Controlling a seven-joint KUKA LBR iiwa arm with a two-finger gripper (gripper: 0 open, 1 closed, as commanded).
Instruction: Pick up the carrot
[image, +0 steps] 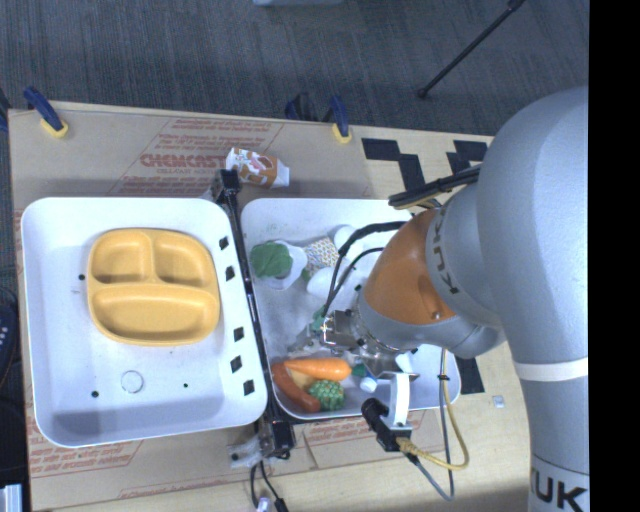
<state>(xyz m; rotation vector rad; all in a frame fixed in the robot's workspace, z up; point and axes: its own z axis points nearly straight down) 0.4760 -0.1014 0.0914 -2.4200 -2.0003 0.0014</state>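
Note:
The orange carrot (318, 369) lies in the right bin (290, 215) near its front edge, beside a red piece (295, 389) and a small green piece (330, 394). My gripper (338, 338) hangs just above and to the right of the carrot, close to its thick end. The wrist and the orange band hide the fingers, so their state cannot be read.
A yellow divided plate (152, 283) sits in the left bin (50, 330). A green broccoli-like toy (270, 261) and pale items (322, 252) lie at the back of the right bin. A small packet (255, 167) rests on the cardboard behind the bins.

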